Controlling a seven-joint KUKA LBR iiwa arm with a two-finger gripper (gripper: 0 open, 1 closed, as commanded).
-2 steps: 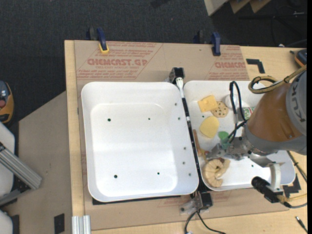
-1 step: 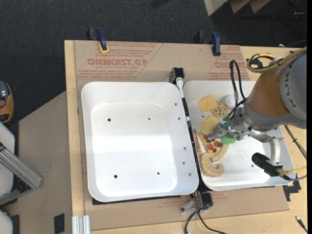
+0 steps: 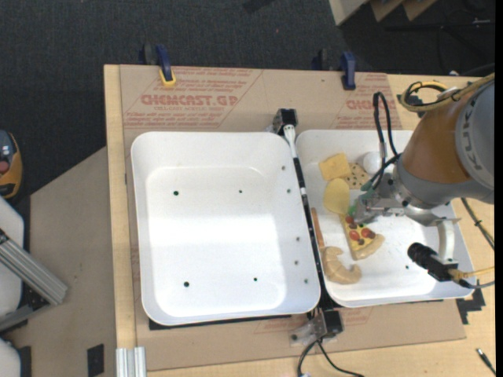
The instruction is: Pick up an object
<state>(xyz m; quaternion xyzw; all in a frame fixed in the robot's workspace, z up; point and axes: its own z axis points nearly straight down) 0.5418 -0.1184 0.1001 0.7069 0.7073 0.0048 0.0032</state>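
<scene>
Low over the pizza slice hangs the gripper.

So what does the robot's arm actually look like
The arm is bulky and rounded, grey with a wide orange band above the wrist. Black cables loop along it, with a yellow-and-black cable near its top. The gripper is small, metallic grey.

One fixed camera, high above the bench, looking down at a slant. Both white bins sit in frame, moderately distant.
</scene>
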